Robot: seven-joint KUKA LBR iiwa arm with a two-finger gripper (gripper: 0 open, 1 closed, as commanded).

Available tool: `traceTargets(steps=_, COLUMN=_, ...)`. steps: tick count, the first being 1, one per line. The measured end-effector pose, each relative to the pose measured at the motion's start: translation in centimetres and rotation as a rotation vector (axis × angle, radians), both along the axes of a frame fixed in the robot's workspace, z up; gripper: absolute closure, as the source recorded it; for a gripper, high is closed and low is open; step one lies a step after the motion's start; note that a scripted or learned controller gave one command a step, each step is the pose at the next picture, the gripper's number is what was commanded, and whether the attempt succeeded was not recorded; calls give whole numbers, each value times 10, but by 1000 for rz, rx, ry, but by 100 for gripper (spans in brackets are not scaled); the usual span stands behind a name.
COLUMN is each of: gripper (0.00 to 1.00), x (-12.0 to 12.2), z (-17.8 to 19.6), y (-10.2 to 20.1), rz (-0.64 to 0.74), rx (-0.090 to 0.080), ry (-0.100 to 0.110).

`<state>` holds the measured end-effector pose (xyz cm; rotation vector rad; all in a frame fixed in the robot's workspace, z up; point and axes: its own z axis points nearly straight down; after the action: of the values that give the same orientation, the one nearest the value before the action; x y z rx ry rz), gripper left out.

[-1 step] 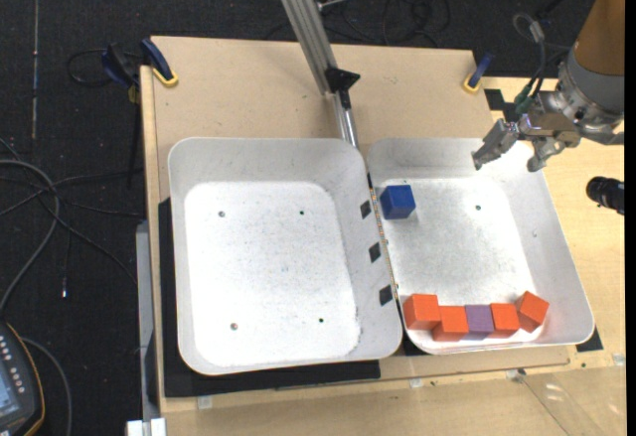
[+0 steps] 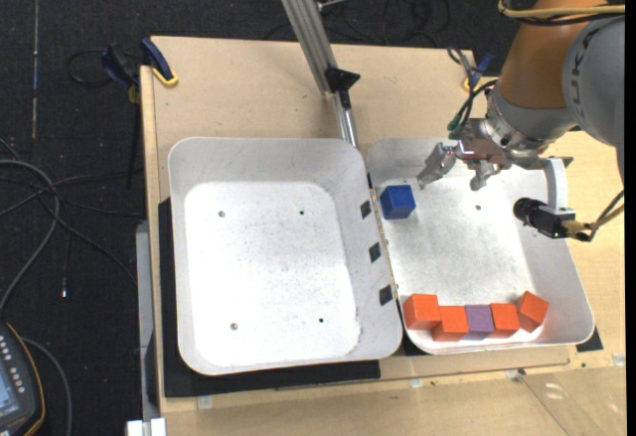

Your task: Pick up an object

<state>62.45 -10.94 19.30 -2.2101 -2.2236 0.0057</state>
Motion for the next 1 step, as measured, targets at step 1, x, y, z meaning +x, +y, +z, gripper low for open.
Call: traceTargets(steps=1, gripper=0, x=5, z=2, y=44, rz=2, rx=0, ry=-7)
